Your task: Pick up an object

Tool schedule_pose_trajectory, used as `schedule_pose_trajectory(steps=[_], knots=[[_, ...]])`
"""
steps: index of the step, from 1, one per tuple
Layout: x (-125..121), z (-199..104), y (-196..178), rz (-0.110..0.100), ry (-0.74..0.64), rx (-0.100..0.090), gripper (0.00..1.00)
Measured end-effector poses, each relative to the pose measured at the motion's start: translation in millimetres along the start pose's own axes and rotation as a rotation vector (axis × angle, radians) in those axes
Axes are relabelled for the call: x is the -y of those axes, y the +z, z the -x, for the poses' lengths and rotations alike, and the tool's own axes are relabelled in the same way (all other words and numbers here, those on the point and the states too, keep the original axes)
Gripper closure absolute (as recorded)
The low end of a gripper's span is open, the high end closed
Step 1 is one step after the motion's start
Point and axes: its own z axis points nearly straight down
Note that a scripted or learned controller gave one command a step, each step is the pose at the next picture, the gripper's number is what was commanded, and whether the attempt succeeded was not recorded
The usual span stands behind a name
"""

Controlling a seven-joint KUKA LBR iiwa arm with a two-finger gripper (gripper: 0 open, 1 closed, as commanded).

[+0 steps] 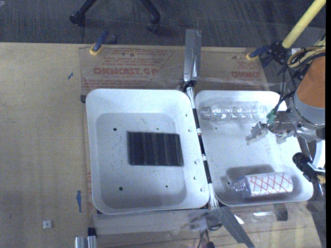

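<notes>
Lying sideways, clear bottle (234,112)

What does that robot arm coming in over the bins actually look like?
The arm is grey metal with a broad orange band above the wrist. Black and yellow cables loop beside it. It ends in a small silvery gripper with a green spot near its base.

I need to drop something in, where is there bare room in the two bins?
Left bin: bare floor all around the dark ridged panel. Right bin is crowded: clear bottle at top, red-patterned bottle at bottom, gripper over the strip between.
</notes>
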Motion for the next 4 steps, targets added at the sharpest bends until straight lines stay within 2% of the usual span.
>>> schedule_pose_trajectory(steps=[1,2,3,4], knots=[[46.6,-34.5,90.9,0.0,-0.111,0.001,0.0],[-9.6,3.2,114.3,0.007,0.155,0.0,0.0],[-23.2,-6.3,29.4,0.001,0.264,0.002,0.0],[37.0,3.9,42.4,-0.001,0.095,0.0,0.0]])
